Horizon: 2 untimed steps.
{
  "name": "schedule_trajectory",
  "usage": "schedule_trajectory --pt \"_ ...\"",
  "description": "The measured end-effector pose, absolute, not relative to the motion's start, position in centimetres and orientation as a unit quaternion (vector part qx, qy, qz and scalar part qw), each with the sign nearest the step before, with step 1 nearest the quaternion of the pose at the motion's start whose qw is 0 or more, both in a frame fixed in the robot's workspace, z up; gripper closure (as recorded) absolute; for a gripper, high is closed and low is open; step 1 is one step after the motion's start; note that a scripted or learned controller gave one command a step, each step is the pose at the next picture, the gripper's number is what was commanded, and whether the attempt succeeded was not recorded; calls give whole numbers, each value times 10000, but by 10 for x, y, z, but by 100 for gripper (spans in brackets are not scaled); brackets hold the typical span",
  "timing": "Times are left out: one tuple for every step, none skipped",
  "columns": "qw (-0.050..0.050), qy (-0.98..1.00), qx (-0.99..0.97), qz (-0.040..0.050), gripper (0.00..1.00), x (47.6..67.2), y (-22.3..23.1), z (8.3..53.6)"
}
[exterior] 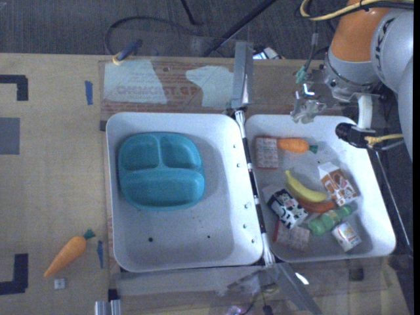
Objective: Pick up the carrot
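A small orange carrot (293, 146) with a green stub lies on its side near the back of the right bin (380, 202), beside a reddish packet (266, 152). My gripper (306, 108) hangs over the right bin's back rim, a short way behind the carrot and slightly to its right, with nothing seen in it. A second, larger carrot (65, 256) lies on the wooden bench outside the bins, at the front left.
The right bin also holds a banana (303, 189), a small carton (338, 184), a black-and-white item (287, 207), a green bottle (328, 220), a can (346, 236) and a flat packet (293, 237). A teal divided plate (160, 169) sits in the left bin (197, 241).
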<state>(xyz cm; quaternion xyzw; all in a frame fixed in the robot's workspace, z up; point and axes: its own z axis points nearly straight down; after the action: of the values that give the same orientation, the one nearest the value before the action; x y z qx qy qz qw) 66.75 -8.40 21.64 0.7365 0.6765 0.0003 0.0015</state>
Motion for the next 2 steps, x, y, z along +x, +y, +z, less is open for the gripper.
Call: schedule_trajectory --pt "12 6768 7362 2 0 668 -83 216" --pt "56 7628 6466 43 0 672 -90 95"
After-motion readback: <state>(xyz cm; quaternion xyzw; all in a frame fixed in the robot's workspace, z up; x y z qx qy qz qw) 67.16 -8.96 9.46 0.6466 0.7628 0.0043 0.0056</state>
